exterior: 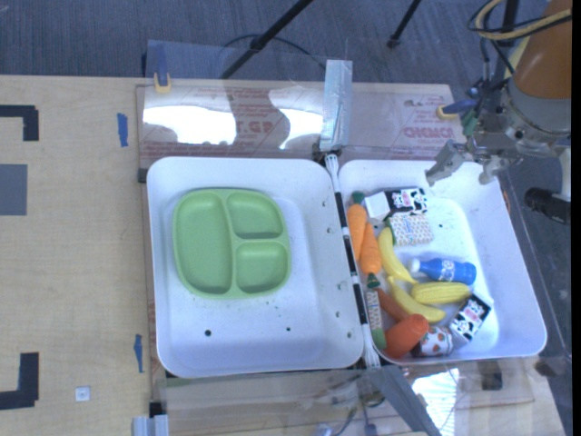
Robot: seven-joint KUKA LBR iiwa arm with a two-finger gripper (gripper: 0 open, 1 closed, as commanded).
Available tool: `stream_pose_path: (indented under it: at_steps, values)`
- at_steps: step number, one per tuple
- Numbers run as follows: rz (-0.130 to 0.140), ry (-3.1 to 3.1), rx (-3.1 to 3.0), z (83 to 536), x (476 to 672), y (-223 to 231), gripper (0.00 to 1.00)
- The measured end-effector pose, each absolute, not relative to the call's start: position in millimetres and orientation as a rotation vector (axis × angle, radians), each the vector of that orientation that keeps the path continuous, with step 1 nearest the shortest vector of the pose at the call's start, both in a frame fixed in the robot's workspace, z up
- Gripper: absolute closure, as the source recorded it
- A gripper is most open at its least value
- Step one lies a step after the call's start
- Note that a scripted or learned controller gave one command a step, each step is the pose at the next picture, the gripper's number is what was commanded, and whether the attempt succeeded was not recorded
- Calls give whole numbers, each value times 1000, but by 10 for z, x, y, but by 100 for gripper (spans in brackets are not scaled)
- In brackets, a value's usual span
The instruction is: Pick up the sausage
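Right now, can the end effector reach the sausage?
Probably not cleanly: the sausage lies partly under the banana, crowded by the corn, and the end effector hangs above the far rim.

Grey arm, orange band, yellow and black cables, metal tool

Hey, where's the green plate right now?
The green plate lies in the left bin, towards its left side, in the camera view. The toy food is across the divider in the right bin.
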State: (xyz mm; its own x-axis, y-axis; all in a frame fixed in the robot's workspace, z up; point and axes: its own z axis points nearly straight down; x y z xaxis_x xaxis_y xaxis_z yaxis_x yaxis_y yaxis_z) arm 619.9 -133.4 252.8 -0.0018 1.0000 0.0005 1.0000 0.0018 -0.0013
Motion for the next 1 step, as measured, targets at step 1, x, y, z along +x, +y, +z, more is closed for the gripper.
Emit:
stream_pose_path:
  at_steps: [1]
  values:
    - [0, -2309, -2129, 1499, 4791, -1596, 0]
